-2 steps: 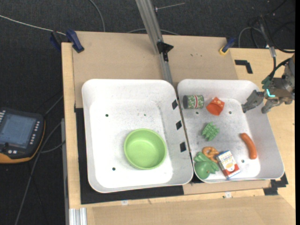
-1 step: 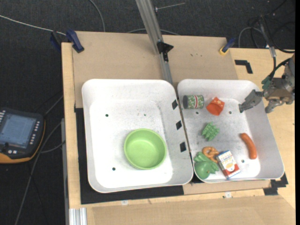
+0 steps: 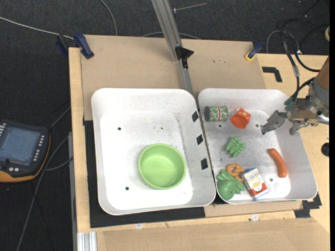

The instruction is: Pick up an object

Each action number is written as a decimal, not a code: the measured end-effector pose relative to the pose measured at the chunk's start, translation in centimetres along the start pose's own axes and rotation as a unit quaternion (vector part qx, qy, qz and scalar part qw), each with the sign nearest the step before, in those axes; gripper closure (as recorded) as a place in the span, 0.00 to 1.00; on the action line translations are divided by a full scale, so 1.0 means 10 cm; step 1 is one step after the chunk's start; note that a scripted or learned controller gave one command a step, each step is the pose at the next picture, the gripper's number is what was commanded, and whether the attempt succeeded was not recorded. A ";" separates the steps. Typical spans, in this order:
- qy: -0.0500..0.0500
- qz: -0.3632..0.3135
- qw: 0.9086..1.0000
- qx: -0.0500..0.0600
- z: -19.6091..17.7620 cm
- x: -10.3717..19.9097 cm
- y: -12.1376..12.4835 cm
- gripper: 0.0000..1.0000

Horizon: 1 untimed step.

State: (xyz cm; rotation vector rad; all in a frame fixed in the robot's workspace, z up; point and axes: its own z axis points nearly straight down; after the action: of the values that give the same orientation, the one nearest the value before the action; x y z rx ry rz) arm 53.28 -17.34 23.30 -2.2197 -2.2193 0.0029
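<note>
Orange sausage (image 3: 278, 162) lies loose in the right bin (image 3: 301, 156), within reach. Gripper (image 3: 283, 124) hovers above, jaws spread open and empty.

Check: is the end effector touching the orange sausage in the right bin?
Apart. The camera view shows bare white bin floor between the end effector, up near the bin's right rim, and the sausage lying lower down.
</note>
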 end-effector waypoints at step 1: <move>0.000 0.000 1.000 0.000 0.54 -0.07 -0.08 0.00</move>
State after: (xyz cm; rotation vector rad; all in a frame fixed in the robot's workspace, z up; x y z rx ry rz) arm 52.50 -18.04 17.85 -2.2197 -2.2187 0.0034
